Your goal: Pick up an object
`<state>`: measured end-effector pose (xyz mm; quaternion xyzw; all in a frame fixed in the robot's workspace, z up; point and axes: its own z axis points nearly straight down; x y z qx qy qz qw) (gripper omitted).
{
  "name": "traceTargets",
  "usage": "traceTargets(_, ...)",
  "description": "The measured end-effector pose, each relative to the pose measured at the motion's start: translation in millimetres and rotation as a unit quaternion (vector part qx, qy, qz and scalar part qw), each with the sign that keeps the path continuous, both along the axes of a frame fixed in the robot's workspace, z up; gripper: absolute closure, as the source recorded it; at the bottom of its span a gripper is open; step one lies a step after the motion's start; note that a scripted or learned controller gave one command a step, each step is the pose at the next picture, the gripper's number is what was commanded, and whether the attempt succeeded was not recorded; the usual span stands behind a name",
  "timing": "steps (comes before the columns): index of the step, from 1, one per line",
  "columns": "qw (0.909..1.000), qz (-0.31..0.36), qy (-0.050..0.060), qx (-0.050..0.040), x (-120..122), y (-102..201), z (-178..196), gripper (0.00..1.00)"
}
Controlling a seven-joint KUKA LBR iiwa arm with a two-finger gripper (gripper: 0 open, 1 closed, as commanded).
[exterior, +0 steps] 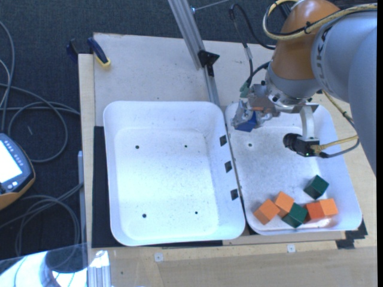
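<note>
My arm (353, 46) is grey, with an orange band (302, 31) above the wrist and a yellow cable (281, 11) looped beside it. At my claw (248, 115) there is a patch of blue (245, 123) — what it belongs to I cannot tell. Both bins are white with fine dark speckles: the left bin (119, 124) also carries four black dots, the right bin (341, 136) a few more. In the right bin lie three orange blocks (267, 210) (284, 201) (322, 209) and two dark green blocks (316, 186) (294, 215). The counter (149, 70) is pale beige — around it the floor (48, 17) is dark blue-grey.
</note>
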<state>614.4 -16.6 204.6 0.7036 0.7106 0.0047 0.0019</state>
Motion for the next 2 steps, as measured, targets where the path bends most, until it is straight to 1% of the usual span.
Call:
traceTargets(1, 1.0, -0.001, 0.007, 0.0002, -29.2, 61.3, -5.2, 1.0)
traceTargets(2, 1.0, -0.004, 0.003, -0.0011, -40.1, 67.2, 27.9, 1.0)
